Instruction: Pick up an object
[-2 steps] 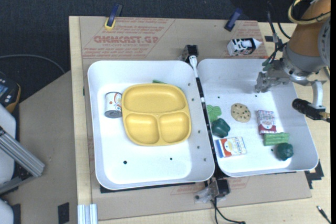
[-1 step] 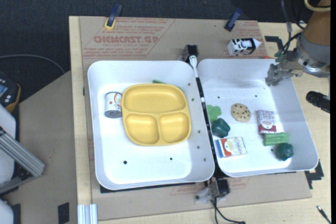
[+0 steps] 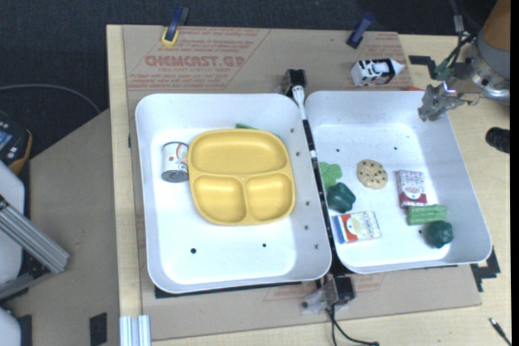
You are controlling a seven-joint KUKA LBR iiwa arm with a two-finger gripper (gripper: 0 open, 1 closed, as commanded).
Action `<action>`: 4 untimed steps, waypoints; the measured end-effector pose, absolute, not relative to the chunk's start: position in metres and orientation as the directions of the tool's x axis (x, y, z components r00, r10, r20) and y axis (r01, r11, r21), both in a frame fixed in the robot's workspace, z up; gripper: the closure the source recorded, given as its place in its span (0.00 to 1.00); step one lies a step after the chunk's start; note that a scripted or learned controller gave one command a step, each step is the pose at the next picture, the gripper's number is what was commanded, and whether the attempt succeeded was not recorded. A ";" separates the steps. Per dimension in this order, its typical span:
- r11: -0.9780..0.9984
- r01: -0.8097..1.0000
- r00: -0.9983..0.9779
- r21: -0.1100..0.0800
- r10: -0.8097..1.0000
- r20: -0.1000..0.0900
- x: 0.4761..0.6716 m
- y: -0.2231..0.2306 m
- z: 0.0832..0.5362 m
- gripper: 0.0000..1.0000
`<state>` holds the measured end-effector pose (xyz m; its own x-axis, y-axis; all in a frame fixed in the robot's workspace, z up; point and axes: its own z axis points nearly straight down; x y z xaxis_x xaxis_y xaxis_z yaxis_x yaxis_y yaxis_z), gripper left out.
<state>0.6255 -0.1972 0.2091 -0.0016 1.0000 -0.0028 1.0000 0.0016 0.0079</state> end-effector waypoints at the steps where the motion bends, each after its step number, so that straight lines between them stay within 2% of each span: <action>1: 0.001 1.000 -0.001 0.005 1.000 -0.002 0.627 -0.197 0.226 1.00; 3: 0.006 1.000 -0.006 -0.002 1.000 0.003 0.626 -0.094 0.211 1.00; 4: 0.006 1.000 -0.006 -0.003 1.000 0.003 0.632 -0.037 0.206 1.00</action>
<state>0.6321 -0.0366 0.2057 -0.0064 1.0000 0.0032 1.0000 0.0064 -0.0027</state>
